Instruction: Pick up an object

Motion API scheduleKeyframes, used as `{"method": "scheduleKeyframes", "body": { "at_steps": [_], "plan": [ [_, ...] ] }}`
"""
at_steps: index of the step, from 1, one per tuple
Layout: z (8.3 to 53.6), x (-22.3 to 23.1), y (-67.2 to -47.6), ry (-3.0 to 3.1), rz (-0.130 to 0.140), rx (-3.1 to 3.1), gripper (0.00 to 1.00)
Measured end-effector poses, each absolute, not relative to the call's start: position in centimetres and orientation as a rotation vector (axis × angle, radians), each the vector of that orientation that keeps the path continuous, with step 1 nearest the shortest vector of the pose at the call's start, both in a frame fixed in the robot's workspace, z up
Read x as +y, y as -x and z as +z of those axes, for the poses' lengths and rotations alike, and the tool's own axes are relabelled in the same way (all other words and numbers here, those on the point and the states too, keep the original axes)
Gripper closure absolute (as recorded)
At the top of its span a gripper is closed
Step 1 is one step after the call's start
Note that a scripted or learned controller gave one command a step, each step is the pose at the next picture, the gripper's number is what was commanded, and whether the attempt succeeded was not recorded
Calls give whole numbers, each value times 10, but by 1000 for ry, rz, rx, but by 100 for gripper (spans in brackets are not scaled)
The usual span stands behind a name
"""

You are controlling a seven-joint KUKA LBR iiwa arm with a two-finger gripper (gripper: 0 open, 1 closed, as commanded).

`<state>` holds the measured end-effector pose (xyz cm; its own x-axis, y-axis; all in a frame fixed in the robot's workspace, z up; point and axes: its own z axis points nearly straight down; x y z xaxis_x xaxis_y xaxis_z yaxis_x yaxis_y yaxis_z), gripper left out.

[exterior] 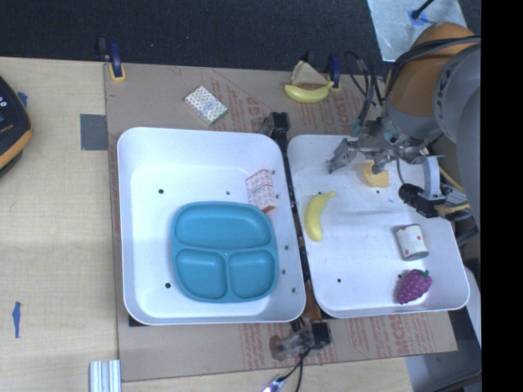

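Camera view, from above at a slant. My gripper [365, 160] sits over the far edge of the right bin [343, 288], the arm [437, 72] coming in from the right with the orange band above the wrist. My fingers [339, 158] are spread; one grey tip points toward the bin's far-left corner, the other sits near the yellow block [377, 176]. Nothing is pinched between them.

Right bin contents: the yellow block lies near the far edge, just beside my gripper, whether touching I cannot tell. A banana [315, 216] lies along the left edge, close to the wall shared with the left bin [131, 219]. A small white cylinder [410, 241] lies near the right edge. A purple grape bunch [413, 286] rests in the near-right corner.

Left bin contents: a blue divided plate [223, 250] sits in the middle toward the near edge. A red-and-white packet [261, 190] lies by the right edge, just beyond the plate.

On the bench outside the bins: a second banana [307, 92] beyond the right bin, a patterned square packet [205, 104] beyond the left bin.
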<state>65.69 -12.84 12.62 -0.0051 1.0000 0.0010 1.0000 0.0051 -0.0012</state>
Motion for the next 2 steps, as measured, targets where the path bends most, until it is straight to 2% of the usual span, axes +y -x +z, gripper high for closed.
{"method": "scheduleKeyframes", "body": {
  "at_steps": [1, 2],
  "plan": [
    [129, -97, -575, 2215, 6, -2224, 0],
    [98, -92, -596, 2215, -9, -2230, 0]
  ]
}}
